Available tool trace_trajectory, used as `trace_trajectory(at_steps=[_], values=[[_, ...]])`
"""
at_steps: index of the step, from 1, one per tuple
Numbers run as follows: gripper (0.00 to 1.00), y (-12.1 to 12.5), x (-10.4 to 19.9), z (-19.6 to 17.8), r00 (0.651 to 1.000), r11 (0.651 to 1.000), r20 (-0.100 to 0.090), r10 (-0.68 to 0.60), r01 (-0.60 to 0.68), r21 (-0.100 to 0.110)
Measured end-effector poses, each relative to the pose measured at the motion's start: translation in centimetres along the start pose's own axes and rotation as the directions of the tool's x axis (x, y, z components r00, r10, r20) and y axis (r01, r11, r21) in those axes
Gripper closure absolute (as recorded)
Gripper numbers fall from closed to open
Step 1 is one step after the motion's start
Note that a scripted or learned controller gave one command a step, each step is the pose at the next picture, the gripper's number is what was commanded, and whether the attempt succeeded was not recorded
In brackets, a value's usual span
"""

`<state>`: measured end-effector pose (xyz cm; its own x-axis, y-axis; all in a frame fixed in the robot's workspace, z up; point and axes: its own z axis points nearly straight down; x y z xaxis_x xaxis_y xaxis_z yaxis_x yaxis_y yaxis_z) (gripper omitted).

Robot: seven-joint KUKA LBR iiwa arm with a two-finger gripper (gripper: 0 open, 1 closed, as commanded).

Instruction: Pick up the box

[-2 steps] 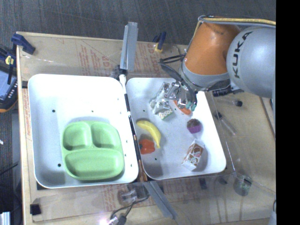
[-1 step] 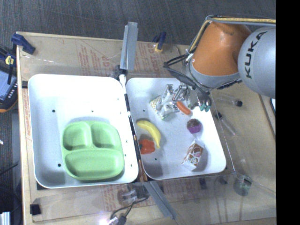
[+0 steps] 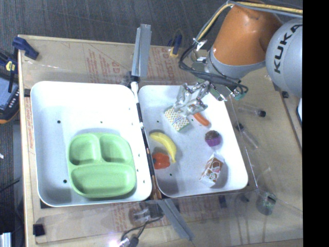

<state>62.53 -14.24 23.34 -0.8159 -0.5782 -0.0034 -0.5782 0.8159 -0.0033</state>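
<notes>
A small box (image 3: 176,119) with a yellow and white pattern lies in the right bin (image 3: 234,153), near its back middle. My gripper (image 3: 192,103) hangs just above the box's upper right corner, touching or nearly touching it. The grey arm with its orange band (image 3: 241,32) reaches in from the upper right. The box looks as if it rests on the bin floor, slightly turned.
An orange carrot (image 3: 202,119) lies right beside the box and under the gripper. In the same bin are a banana (image 3: 165,143), a red fruit (image 3: 161,160), a purple item (image 3: 213,138) and a brown-white carton (image 3: 214,170). A green divided tray (image 3: 101,164) sits in the left bin (image 3: 46,117).
</notes>
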Motion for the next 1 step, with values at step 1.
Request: trace_trajectory(at_steps=[1], values=[[1.00,6.51,-1.40,4.14,0.929,0.929,-0.002,-0.371,0.371,-0.006]])
